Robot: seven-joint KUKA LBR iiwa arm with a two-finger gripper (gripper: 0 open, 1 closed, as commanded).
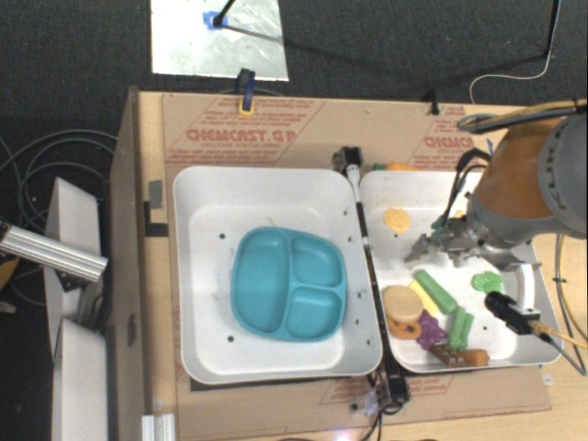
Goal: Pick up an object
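Observation:
My gripper (430, 244) hangs low over the middle of the right bin (418, 187), at the end of the grey arm with the orange band (510, 168). Just below it lie a long green piece (435, 293) and a pale yellow piece (422, 286) side by side. A small yellow item (396, 219) rests on the bin floor up and left of the gripper. At the bin's front are a tan round piece (401, 301), an orange ring (404, 325), a purple item (430, 333), another green piece (459, 324) and a brown-orange piece (465, 357). I see nothing held by the gripper.
A teal divided plate (289, 283) lies in the left bin (197, 246). A green leafy item (487, 281) sits right of the gripper, and an orange item (401, 166) rests at the right bin's far rim. A black divider (361, 232) runs between the bins.

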